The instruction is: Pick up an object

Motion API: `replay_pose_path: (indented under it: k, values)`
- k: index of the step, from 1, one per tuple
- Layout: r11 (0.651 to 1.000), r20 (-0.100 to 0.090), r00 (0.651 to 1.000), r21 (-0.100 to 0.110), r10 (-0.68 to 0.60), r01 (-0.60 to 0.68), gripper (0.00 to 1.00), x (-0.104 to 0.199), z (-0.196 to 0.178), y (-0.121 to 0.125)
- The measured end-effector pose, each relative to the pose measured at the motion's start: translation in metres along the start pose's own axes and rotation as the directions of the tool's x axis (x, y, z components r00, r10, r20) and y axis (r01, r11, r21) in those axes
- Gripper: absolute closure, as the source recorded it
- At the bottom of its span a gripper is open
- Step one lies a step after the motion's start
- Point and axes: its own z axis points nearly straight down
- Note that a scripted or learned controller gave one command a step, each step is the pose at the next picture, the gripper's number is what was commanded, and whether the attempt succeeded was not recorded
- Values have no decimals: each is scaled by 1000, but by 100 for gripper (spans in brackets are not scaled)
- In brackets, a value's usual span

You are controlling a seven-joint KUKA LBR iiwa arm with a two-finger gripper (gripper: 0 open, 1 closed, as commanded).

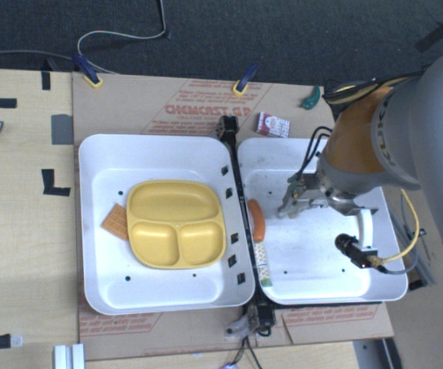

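A pale wooden bench runs under a dark carpeted floor strip at the top, and a sheet of brown cardboard lies on it beneath two shallow white bins. Red printing on the cardboard above the left bin reads roughly "CHEMCAST GP"; more red lettering runs along the cardboard's near edge but is too small to read. Yellow-and-blue clamps pin the cardboard's far edge, and a thin white cable loops across the carpet. A small red-and-white packet rests on the cardboard just beyond the right bin.

The left bin holds a yellow divided tray, with a tan cracker-like piece tucked under its left side. In the right bin, an orange sausage-shaped object lies against the wall nearest the left bin, with a narrow printed strip just below it. The gripper hangs low over the right bin, near the orange object but apart from it; I cannot tell how it is set.
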Motion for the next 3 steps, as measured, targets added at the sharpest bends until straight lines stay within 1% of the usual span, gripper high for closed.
replay_pose_path:
  k: [1,2,3]
  values:
    - [1000,0,1000,0,0,0,0,0,0,0]
    - [1000,3,1000,10,1,-1,0,-2,32,-15]
    - [1000,4,1000,9,1,-1,100,-2,23,-15]
